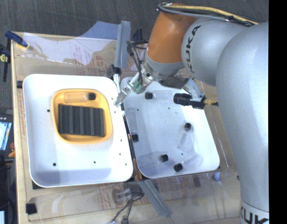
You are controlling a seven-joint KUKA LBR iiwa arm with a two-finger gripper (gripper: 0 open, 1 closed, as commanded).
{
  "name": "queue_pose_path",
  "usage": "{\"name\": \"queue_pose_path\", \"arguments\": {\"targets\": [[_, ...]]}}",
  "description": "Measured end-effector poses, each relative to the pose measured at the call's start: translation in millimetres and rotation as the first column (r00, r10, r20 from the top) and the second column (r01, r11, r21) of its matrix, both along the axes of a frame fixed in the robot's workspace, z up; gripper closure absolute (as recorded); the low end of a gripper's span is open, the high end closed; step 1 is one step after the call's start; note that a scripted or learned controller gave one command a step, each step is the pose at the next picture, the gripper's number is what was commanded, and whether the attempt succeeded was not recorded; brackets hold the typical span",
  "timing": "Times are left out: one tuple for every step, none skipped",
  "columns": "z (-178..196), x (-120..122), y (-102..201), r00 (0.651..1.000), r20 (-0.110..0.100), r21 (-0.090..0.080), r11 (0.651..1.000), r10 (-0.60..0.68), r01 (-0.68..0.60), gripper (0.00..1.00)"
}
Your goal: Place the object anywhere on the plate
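Though orange-rimmed, plate (81, 115) holds dark slats.

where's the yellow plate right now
The yellow plate lies flat in the left bin, toward that bin's upper middle in the camera view. The claw hangs just off its upper right corner, over the seam between the two bins.

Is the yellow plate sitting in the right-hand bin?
No, the yellow plate lies in the left bin, while the right bin holds small dark pieces.
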State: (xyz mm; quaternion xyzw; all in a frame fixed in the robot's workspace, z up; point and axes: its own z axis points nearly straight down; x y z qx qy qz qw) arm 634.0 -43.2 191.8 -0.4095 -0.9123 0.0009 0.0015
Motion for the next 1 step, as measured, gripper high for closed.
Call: {"name": "queue_pose_path", "arguments": {"targets": [[0.0, 0.0, 0.0, 1.0, 0.0, 0.0, 1.0, 0.0, 0.0, 0.0]]}}
